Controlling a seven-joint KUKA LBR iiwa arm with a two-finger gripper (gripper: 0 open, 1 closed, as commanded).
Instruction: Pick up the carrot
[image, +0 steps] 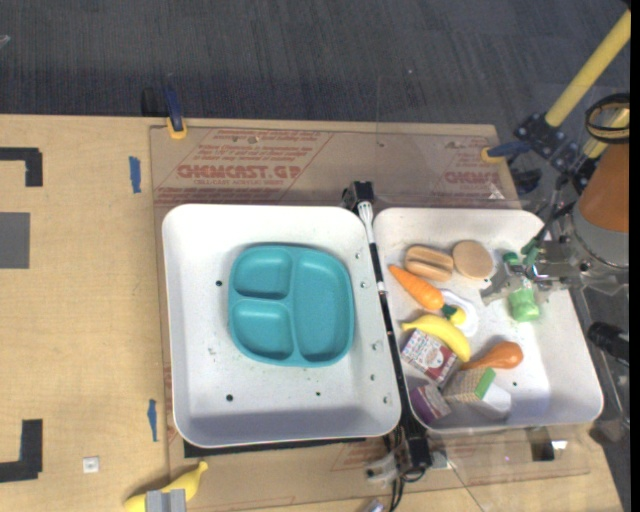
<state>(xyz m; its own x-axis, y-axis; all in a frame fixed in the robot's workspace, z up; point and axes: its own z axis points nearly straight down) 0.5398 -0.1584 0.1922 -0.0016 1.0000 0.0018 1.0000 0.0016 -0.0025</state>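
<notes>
The carrot (418, 287) is orange with a small green top. It lies aslant in the left half of the right bin (575, 385), just below a hot dog bun (431, 262). My gripper (525, 268) hangs over the bin's upper right part, well to the right of the carrot and apart from it. A green toy piece (523, 303) sits right under the gripper. Nothing shows the carrot in the gripper's hold.
The right bin also holds a round bread roll (473, 259), a banana (441, 334), a second orange vegetable with a green stem (496, 356), a small red-labelled packet (424, 353) and a purple item (431, 402). A teal divided plate (292, 304) sits in the left bin (190, 340).
</notes>
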